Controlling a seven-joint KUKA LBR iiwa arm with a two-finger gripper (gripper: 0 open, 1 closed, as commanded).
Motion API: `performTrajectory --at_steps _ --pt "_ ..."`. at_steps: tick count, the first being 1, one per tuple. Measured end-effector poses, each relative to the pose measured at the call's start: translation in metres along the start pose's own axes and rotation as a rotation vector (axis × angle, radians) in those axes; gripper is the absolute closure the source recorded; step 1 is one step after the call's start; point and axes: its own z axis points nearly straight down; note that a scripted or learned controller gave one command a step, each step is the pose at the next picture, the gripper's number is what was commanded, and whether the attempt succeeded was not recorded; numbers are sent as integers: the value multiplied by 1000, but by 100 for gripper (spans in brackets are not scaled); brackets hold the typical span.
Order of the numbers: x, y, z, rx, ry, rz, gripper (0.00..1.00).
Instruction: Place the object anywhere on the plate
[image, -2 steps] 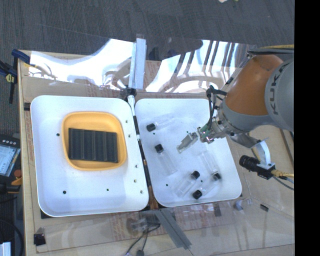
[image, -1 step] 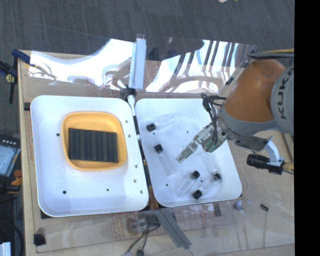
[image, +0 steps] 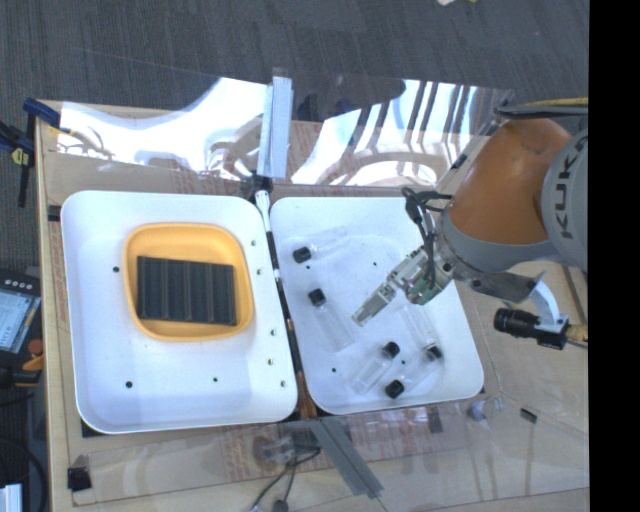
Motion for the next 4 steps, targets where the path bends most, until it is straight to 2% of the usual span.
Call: performTrajectory --at_steps 2,3,4 --pt "0 0 0 0 0 0 0" --pt "8 -30 14 0 1 -350 0" --pt "-3 -16 -42 -2 -6 -620 0"
